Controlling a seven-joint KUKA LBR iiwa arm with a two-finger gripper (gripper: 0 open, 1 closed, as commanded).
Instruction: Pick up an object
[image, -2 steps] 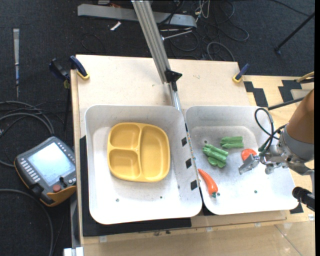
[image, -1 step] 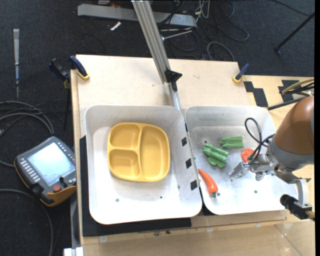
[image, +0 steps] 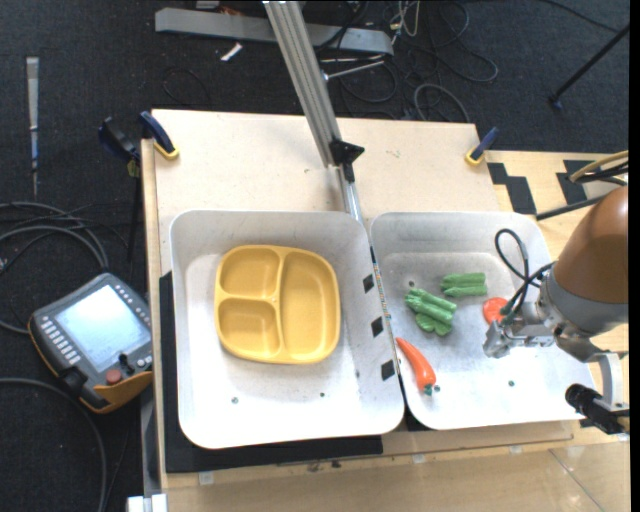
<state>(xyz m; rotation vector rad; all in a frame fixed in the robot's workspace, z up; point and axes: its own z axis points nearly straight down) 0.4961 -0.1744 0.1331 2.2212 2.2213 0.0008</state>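
Observation:
In the right bin (image: 470, 405) lie an orange-red chili pepper (image: 416, 365) near the front left, a green bumpy vegetable (image: 431, 308) in the middle, and a smaller green piece (image: 464, 284) behind it. A small red-orange object (image: 493, 309) peeks out just left of my gripper (image: 499, 341). The gripper hangs low over the right half of that bin, right of the green pieces, with its tips near the bin floor. The arm's grey body and orange band cover the bin's right side.
The left bin (image: 200, 400) holds a yellow three-compartment plate (image: 279, 303). A metal pole (image: 318, 100) slants down to the divide between the bins. A black cable (image: 512, 262) loops above the gripper. A teach pendant (image: 92, 342) lies off the bench at left.

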